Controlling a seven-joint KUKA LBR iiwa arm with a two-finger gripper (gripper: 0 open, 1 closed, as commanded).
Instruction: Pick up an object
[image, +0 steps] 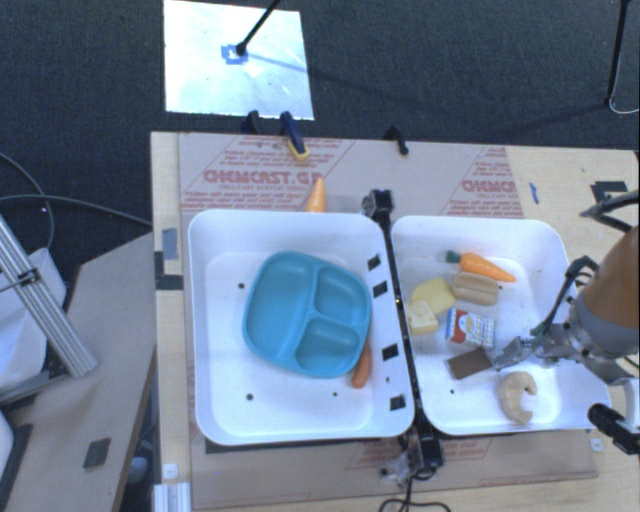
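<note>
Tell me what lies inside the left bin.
The left bin holds a blue divided plate, with an orange carrot-like piece at the plate's lower right edge. Whatever lies under the plate is covered.

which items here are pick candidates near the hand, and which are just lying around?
Pick candidates, right bin:
croissant
carrot
hot dog
cheese wedges
small printed packet
dark flat card
The hand is over this bin, between the card and the croissant.

Lying about:
blue divided plate, left bin
small carrot by the plate
orange piece behind the bins
</note>
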